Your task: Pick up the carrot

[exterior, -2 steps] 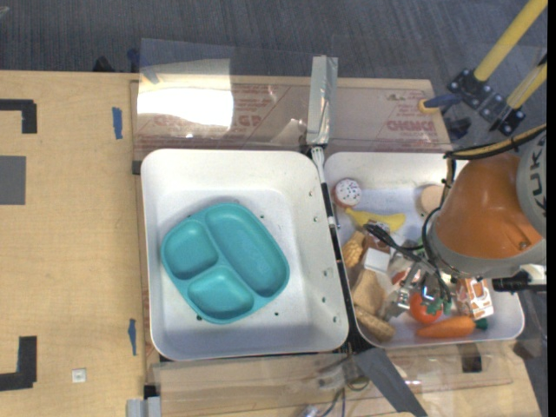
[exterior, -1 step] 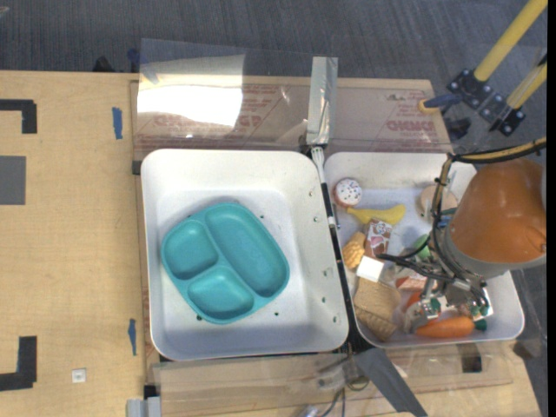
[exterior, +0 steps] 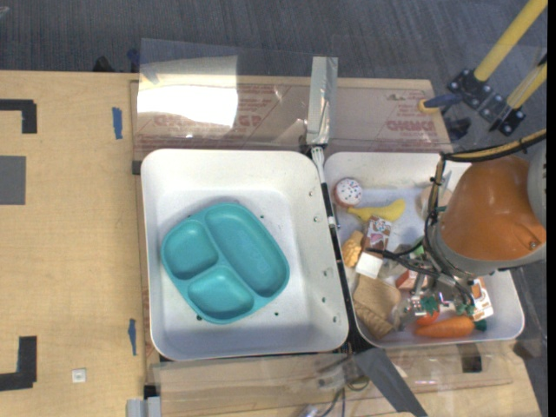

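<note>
- The left bin point(exterior: 165, 259), a smooth shallow white tub with rounded corners, is sitting well off to the left of the claw, touching its twin along a central seam.
- The right bin point(exterior: 511, 315), same white plastic, is lying directly under the claw and is crowded with small things.
- The arm point(exterior: 491, 211) is reaching in from the right, its glossy orange band bulging over the bin and its grey wrist pointing down and leftward among trailing cables.
- The teal tray point(exterior: 226, 261), a matte plastic dish with three rounded compartments, is resting tilted in the left bin, far left of the claw.
- The claw point(exterior: 432, 301) is hovering low, just above the carrot; whether its fingers are spread or closed cannot be told through the clutter.
- The carrot point(exterior: 445, 327), a smooth orange tapered shape, is lying flat just below the claw, near the bin's front wall.
- The banana point(exterior: 382, 209), yellow and curved, is lying up and left of the claw.
- The round white dial point(exterior: 348, 190) is lying further up-left.
</note>
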Robot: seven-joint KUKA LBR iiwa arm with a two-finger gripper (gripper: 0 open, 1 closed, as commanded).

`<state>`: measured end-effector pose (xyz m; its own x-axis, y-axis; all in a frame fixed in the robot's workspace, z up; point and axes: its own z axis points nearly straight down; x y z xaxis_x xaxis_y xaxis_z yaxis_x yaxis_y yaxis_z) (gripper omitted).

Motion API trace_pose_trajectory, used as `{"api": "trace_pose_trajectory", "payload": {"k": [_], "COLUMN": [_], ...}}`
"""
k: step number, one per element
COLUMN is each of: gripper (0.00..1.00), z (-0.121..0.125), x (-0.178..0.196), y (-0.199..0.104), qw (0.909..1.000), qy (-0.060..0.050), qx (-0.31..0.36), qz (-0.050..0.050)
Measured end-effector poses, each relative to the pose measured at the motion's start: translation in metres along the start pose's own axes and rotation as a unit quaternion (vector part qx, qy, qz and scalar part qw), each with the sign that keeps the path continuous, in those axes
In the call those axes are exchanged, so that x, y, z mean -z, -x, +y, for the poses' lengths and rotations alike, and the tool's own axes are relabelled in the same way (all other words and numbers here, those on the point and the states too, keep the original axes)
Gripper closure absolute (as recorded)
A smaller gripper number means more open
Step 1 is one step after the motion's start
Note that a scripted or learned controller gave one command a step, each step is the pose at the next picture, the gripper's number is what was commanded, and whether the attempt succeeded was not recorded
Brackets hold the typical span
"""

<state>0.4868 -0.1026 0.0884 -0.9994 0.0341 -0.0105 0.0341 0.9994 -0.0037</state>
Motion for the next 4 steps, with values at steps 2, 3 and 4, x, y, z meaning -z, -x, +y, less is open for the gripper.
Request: {"api": "trace_pose_trajectory", "payload": {"k": [2, 3, 4], "gripper": [0.00, 0.00, 0.00], "z": [-0.073, -0.058, -0.045], "x": [-0.003, -0.004, -0.004], "y": [0.148, 0.180, 0.179], "qw": [0.9971, 0.9991, 0.9998], "qy": [0.002, 0.002, 0.000], "qx": [0.077, 0.040, 0.015], "qz": [0.000, 0.010, 0.011]}}
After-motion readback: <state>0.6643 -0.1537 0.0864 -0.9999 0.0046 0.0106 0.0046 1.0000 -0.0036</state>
